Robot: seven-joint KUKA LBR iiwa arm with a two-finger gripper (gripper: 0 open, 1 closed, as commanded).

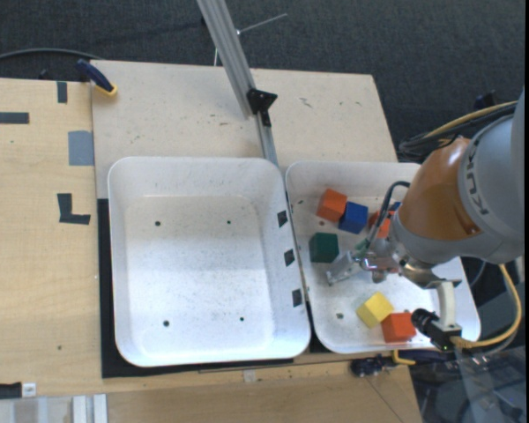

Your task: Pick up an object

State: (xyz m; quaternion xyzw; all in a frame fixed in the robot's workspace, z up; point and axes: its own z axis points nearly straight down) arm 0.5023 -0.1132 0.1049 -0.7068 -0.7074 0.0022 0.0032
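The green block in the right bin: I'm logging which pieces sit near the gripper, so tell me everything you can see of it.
The green block is a small dark green cube, matte and solid-looking, possibly wood or plastic. It sits flat on the floor of the right bin, toward the bin's left side, below the orange block and left of the blue block, apart from both. The gripper is just below and right of it; whether they touch cannot be told.

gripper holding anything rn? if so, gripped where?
Nothing visibly held. The gripper is low in the right bin, just below the green cube, with no object between its fingers.
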